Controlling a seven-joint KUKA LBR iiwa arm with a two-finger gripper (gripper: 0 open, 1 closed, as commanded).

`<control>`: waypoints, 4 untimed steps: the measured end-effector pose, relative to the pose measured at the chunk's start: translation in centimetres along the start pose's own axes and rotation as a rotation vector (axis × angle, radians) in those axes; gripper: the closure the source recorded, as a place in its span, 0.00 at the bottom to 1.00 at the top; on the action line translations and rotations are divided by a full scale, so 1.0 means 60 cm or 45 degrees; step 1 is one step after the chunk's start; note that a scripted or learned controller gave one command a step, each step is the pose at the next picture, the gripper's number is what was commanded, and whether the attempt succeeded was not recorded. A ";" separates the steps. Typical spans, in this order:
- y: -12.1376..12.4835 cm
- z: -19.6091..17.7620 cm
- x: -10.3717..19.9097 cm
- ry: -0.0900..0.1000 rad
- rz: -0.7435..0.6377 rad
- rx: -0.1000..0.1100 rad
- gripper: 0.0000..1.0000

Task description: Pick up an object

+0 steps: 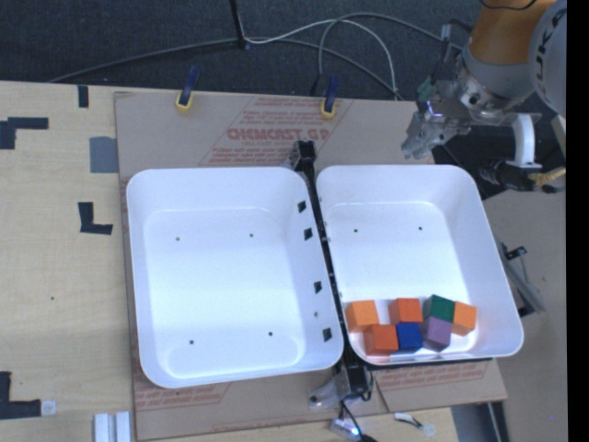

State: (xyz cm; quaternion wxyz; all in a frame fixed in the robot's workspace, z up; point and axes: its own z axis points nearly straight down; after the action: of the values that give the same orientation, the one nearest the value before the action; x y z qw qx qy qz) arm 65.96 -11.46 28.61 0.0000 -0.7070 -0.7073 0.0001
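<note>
Cardboard-topped bench (pixel 267 136) holds 2 bins; gripper (pixel 421 142) hovers beyond right bin (pixel 405 201), grip state unclear.

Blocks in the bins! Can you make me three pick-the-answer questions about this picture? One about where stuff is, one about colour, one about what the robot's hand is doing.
1. Where are the blocks?
A. Left bin, middle
B. Right bin, near edge
C. On the cardboard

2. What colour is the block lying between an orange block and a purple one?
A. Blue
B. Yellow
C. White

3. What is the hand doing?
A. Carrying a block
B. Pressing on the blocks
C. Hanging above the right bin's far rim

Answers:
1 B, they huddle along the near wall of the right bin.
2 A, the blue block sits there.
3 C, it is up by the far rim, away from the blocks, with no block in it.
</note>
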 end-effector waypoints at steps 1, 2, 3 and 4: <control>-0.142 0.084 -0.111 -0.001 0.010 0.006 0.00; -0.109 0.339 -0.134 0.002 0.001 0.011 0.00; -0.105 0.329 -0.134 0.000 0.000 0.000 0.00; -0.079 0.329 -0.048 0.002 -0.005 0.000 0.00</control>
State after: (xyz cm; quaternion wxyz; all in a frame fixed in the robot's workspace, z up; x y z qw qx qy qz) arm 61.22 -14.36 8.87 0.0005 -0.7055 -0.7087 -0.0005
